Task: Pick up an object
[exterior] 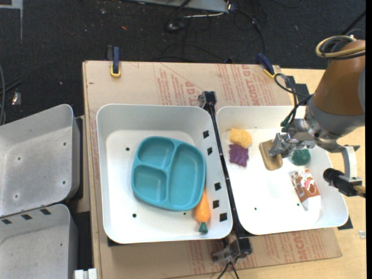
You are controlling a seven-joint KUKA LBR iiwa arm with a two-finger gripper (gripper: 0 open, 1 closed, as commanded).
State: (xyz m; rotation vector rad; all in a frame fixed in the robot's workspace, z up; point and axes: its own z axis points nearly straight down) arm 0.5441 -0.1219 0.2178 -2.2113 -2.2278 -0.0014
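Here, metal two-finger tool (pixel 281 148) low in right white bin (pixel 273 217), finger state impossible to tell, over tan wooden block (pixel 269 156), green round object (pixel 301 156) beside, yellow corn cob (pixel 240 136), purple grape cluster (pixel 238 154), teal divided plate (pixel 169 172) in left white bin (pixel 113 156)

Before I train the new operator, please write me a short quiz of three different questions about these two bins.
1. True or false: the teal tray lies in the left bin.
2. Which item lies against the teal tray's lower right edge? A) orange carrot B) yellow corn C) purple grapes
3. Fill in: the gripper is over the ____ bin, beside the tan wooden piece.

Key: 1 true. 2 A. 3 right.
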